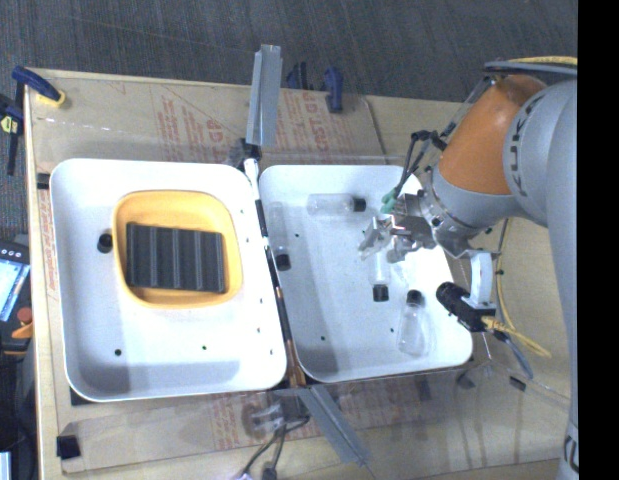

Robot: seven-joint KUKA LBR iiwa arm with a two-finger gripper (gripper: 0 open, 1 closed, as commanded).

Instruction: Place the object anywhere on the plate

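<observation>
The gripper (pixel 387 240) hangs over the right bin (pixel 319 353); whether it grasps anything cannot be told. A clear bottle (pixel 334 205) lies near that bin's far wall, another (pixel 412 330) near its front corner; the plate (pixel 175 248) sits in the left bin (pixel 79 358), nothing placed yet; pick and carry seemingly remain.

Blue clamps (pixel 37 84) grip the bench edge — a tablet (pixel 4 285) sits left.

Red printed lettering runs over the cardboard sheet (pixel 169 118) along the table's far edge and again at its near edge, too small and blurred to read. No other legible text.
</observation>
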